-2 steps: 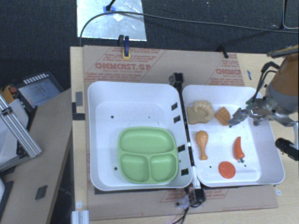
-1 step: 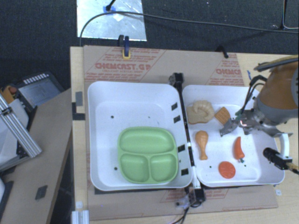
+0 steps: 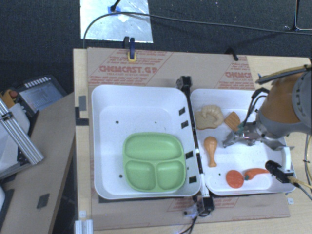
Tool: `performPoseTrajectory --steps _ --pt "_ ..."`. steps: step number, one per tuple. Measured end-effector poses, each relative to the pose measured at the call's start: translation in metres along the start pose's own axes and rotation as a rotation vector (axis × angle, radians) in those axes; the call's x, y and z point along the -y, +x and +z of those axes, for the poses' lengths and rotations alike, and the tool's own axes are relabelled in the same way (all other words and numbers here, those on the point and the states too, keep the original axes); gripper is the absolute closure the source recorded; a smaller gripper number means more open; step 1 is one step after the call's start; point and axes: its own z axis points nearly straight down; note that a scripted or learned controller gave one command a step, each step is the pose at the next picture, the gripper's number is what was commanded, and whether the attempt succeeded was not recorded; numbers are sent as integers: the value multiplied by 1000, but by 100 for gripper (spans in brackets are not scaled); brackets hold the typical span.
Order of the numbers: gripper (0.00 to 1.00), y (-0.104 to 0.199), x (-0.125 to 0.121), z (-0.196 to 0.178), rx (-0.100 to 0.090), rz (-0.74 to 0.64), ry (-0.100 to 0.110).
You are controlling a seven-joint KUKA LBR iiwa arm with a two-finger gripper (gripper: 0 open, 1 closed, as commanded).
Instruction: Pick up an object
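Tan drumstick (image 3: 210, 150) lies mid-right of frame in the right bin (image 3: 217, 188), just left of my gripper (image 3: 234, 138). I cannot tell the gripper's state. I judge a good pick needs centring over the drumstick's shaft, clear of the cracker (image 3: 232, 120), before descending.

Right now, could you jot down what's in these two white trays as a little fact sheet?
left bin: holds a green divided plate
right bin: holds a beige bread-like lump, a toast-coloured piece, a toy drumstick, a red tomato, an orange carrot
arm: reaches in over the right bin
gripper: low, just right of the drumstick, nothing seen held
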Motion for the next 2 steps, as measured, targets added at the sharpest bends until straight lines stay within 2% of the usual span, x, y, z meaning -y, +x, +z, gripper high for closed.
performPoseTrajectory --steps 1,2 --pt "100 -1 0 -12 1 0 -2" --pt "100 -1 -3 -76 1 -1 -4"
